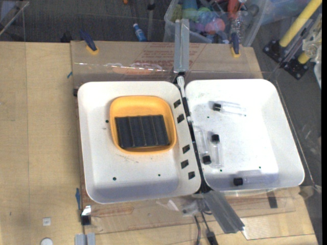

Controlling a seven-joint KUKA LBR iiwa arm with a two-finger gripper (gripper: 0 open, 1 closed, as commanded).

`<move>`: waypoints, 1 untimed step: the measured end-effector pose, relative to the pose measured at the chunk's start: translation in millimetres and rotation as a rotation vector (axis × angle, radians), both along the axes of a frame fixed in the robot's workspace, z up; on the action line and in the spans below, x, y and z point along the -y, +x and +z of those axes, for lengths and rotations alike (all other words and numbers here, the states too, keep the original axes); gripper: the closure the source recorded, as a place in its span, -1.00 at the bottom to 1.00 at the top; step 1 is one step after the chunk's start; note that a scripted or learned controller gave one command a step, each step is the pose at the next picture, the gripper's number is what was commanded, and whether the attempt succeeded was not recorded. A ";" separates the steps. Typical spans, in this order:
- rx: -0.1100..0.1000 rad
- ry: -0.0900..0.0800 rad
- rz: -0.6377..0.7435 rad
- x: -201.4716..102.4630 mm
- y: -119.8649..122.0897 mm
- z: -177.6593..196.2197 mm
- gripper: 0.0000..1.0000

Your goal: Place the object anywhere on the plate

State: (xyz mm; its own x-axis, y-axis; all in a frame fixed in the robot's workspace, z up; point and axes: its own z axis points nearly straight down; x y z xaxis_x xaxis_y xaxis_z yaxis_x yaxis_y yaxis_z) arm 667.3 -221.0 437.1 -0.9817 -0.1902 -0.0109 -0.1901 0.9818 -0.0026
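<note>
The black ribbed block (142, 131) already lies flat mid-plate (139, 101) in the left bin (97, 180), so keep well clear of it; how the jaws stand I cannot tell

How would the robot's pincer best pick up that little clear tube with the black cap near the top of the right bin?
Probably from straight above, across the clear tube's thin middle: it lies flat, nearly crosswise on the right bin's floor, with open space all round.
</note>
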 end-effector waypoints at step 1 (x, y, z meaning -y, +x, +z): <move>0.000 -0.002 0.227 0.2 0.9 0.1 1.00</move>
State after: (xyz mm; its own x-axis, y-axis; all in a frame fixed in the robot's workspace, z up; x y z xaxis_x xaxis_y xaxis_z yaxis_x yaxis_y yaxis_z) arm 668.2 -221.2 437.2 -0.9137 -0.4063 -0.0105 -0.4063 0.9137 -0.0046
